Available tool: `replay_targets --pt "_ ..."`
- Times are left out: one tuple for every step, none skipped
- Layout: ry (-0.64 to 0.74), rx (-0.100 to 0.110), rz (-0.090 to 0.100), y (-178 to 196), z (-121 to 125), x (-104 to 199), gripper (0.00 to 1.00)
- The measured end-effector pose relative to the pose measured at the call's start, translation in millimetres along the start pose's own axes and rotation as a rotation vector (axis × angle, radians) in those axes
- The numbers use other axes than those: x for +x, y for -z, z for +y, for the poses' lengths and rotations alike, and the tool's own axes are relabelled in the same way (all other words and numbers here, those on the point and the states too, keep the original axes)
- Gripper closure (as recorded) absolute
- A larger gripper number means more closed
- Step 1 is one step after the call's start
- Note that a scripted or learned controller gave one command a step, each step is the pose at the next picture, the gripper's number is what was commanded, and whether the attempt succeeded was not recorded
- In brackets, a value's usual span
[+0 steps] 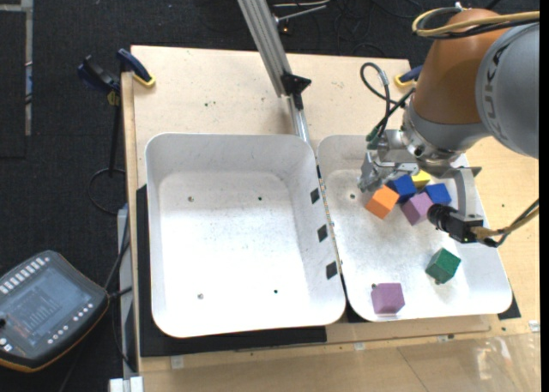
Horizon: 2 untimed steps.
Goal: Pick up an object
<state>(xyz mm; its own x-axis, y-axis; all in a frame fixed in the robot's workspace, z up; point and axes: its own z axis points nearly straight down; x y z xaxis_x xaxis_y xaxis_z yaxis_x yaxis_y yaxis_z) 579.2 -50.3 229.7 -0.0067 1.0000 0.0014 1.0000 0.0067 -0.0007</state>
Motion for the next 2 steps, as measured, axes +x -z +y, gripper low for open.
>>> replay_targets --pt "0.001 -0.001 0.0 -7 9 55 1.0" --pt "0.002 -0.003 0.0 0 19 110 1.0"
